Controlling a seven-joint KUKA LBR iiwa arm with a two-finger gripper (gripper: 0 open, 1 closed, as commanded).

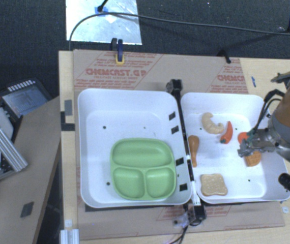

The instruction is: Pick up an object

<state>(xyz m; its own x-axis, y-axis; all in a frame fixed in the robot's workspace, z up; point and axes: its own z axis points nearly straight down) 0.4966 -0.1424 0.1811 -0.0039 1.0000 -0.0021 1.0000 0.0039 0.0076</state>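
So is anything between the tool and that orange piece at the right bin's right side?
Nothing visible is. The tool sits directly over the orange piece, which pokes out just below it. The carrot and croissant lie off to the left in the right bin, out of the way.

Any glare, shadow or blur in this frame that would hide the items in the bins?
Camera view: lighting even and soft; the foil sheet at top glares but lies off the bins. Toast, croissant and green tray read clearly. The claw is soft, and the orange piece under it blurs into it.
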